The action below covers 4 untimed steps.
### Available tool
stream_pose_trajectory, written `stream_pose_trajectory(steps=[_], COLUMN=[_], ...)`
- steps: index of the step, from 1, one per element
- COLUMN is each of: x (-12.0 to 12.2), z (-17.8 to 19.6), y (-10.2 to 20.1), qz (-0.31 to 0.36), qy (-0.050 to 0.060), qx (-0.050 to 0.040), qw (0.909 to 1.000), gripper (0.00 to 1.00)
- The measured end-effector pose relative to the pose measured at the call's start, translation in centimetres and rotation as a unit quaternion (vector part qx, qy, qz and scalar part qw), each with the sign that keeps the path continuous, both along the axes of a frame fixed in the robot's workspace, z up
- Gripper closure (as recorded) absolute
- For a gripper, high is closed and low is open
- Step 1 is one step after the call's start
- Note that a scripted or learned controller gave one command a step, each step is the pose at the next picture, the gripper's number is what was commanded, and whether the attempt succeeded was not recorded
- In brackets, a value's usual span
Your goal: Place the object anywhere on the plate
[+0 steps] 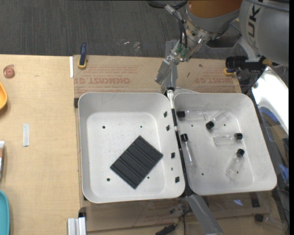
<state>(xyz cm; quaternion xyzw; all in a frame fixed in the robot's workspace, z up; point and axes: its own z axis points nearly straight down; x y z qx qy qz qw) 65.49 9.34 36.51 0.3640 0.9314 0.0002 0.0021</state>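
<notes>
From my seat I see the arm (216, 11) coming in at the top right, its orange band just above the wrist, and the hand (166, 73) hanging over the brown cardboard behind the two bins, close to where their back corners meet. I cannot tell how far the hand is open, and I can make out nothing gripped in it.

The plate (137, 161), a dark ribbed rectangle turned on the diagonal, lies flat on the floor of the left bin (92, 137), a little toward the front and right of its middle. It is well apart from the hand, which sits beyond that bin's back right corner.

The right bin (257, 137) holds the clear vials with black caps. One vial (192, 114) lies near the back left corner, the nearest of them to the hand. A second vial (217, 120) lies just right of it, tilted. A third vial (227, 137) lies near the middle on its side, cap to the right. A fourth vial (235, 163) lies toward the front right, cap pointing back. A fifth vial (186, 148) lies along the left wall, beside the divider between the bins. All of them rest on the bin floor, none on the plate.

The counter (36, 114) stretches off to the left in pale wood.
</notes>
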Motion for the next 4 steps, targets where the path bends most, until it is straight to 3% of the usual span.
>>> stream_pose_trajectory(steps=[1,2,3,4], x=[0.12,0.12,0.24,0.24], z=[0.82,0.82,1.67,1.66], y=[-0.18,-0.19,-0.35,-0.37], qz=[-0.002,-0.002,-0.004,-0.004], qy=[-0.001,-0.001,-0.002,-0.001], qx=[-0.0003,-0.0004,-0.0007,-0.0008], qw=[1.0000,1.0000,1.0000,1.0000], gripper=[1.00,0.00,1.00,0.00])
